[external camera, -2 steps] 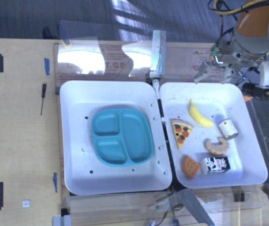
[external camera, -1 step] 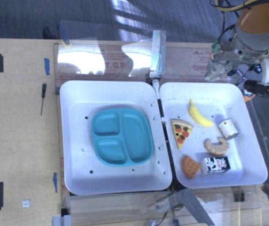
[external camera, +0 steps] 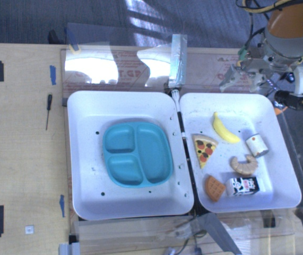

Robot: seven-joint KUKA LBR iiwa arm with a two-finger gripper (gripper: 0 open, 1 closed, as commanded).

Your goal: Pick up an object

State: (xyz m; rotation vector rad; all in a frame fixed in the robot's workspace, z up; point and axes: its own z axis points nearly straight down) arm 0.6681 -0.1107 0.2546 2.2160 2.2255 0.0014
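Observation:
The right bin [external camera: 278, 121] holds several small items. A yellow banana [external camera: 225, 129] lies near its middle, with a toy pizza slice [external camera: 205, 149] to its left. A small white and red can [external camera: 257, 145] lies toward the right wall. Below it sit a tan pastry [external camera: 244, 165], a black and white carton [external camera: 243, 185] and a brown waffle-like piece [external camera: 214, 187]. My gripper [external camera: 249, 81] hangs above the back rim of the right bin, well apart from all items. It is open, with nothing between its fingers.
The left bin [external camera: 82, 142] holds a teal divided plate [external camera: 138, 154]. A metal divider [external camera: 176, 62] stands upright behind the seam between the bins. Cables and the orange-banded arm [external camera: 292, 15] occupy the back right corner.

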